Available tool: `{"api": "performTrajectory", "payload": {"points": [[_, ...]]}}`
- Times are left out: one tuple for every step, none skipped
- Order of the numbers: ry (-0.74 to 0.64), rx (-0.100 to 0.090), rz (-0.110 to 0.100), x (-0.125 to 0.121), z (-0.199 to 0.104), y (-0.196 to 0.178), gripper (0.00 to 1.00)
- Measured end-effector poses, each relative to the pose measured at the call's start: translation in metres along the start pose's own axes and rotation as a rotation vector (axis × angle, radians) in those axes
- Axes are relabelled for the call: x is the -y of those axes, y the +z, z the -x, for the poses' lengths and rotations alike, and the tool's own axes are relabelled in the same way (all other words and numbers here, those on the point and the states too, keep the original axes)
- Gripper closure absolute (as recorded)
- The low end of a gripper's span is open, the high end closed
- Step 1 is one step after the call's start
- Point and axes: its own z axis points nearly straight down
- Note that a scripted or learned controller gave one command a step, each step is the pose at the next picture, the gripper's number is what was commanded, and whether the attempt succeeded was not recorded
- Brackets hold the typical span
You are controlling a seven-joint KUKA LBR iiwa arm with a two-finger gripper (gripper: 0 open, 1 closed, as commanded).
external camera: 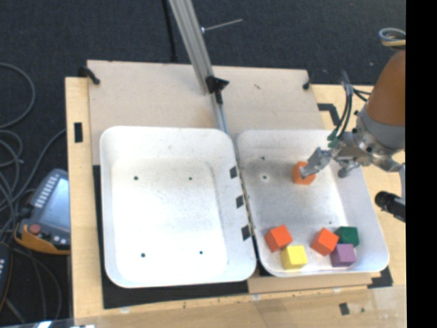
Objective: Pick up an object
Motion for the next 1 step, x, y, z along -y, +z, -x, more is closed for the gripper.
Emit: {"api": "performTrajectory", "payload": {"points": [[-0.004,0.004,-0.001,-0.0535,0.0214,0.1465,0.0]]}}
